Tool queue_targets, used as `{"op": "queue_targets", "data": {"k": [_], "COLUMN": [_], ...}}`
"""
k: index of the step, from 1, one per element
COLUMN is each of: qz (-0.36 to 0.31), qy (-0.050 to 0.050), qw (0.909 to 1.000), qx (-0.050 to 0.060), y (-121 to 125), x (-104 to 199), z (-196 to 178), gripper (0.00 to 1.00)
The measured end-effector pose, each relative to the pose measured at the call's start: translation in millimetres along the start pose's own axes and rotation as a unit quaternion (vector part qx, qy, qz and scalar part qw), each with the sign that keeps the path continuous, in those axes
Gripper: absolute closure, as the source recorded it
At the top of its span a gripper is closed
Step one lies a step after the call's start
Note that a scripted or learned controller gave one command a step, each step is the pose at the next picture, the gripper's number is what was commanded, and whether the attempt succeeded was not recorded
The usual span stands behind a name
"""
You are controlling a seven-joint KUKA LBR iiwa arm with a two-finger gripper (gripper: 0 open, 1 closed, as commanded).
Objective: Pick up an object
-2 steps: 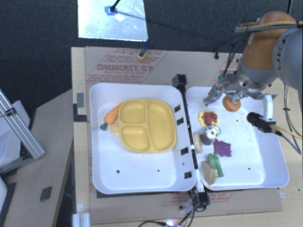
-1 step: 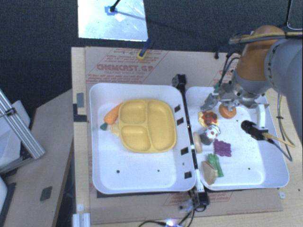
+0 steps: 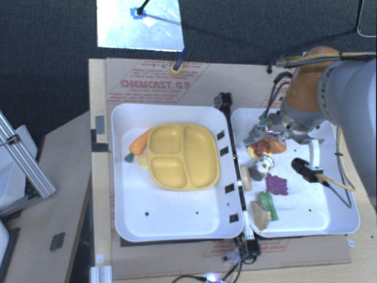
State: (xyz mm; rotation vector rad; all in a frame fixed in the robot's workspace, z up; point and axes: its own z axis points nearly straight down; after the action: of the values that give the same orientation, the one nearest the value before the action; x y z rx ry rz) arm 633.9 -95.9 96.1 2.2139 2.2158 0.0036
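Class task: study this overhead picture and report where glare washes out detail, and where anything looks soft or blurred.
Camera view: glare bleaches the shiny square sheet on the dark floor; the two white bins look bright but even; the grey arm is soft-edged; the small toys lack crisp detail.

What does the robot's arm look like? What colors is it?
The arm is fat, round and grey, with an orange band above the wrist. Thin dark cables loop beside the band. At its end sits the gripper, a small grey metal piece hanging over the right bin.
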Motion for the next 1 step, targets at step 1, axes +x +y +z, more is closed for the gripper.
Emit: {"op": "queue_targets", "data": {"k": [1], "qz": [0.000], "qy": [0.000], "qw": [1.0000], "qx": [-0.004], "y": [2.4], "x": [0.0], "z": [-13.7], "gripper": [1.00]}}
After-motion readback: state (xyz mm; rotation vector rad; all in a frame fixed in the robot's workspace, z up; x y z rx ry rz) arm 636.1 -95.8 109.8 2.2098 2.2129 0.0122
